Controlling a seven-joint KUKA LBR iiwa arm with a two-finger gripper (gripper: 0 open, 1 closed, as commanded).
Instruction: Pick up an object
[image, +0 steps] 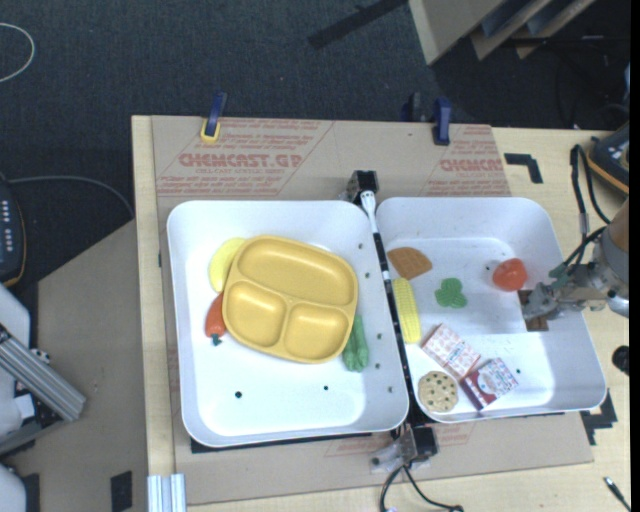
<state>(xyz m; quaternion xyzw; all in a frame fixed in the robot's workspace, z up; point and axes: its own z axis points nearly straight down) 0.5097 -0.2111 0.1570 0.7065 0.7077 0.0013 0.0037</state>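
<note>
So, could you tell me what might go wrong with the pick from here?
The gripper sits low at the right bin's right wall, so it might scrape that wall. The nearest item, the red tomato, is round and could roll away. The cookie and snack packets lie flat and close together, so fingers may slide over them.

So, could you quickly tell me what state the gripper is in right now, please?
Gripper: low over the right bin's right side, just right of the red tomato; open or closed cannot be told, and nothing is visibly held.
</note>
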